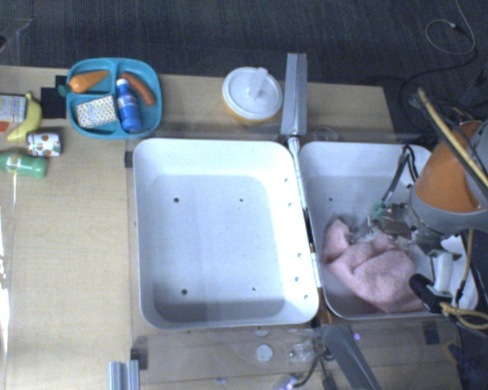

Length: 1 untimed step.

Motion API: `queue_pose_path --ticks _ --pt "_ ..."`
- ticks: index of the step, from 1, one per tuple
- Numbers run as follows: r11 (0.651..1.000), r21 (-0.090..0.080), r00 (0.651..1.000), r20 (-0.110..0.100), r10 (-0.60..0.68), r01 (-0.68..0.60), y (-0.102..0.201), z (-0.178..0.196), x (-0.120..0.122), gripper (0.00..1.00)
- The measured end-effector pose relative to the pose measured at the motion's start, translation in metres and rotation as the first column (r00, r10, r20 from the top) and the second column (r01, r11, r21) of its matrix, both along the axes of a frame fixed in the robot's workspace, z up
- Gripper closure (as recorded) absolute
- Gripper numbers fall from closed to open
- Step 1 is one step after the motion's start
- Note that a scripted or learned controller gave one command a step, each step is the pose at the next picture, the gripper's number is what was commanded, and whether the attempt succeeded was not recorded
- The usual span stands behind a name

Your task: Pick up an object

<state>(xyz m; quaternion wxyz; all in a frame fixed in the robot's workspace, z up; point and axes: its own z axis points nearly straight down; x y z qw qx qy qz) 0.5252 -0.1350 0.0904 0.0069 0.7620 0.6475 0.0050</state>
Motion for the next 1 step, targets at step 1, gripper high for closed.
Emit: queue_pose_path --ticks 1 --pt "0.997 -0.001 0.997 -0.003 0.081 -0.082 -0.0351 -0.0011 0.0284 0.00"
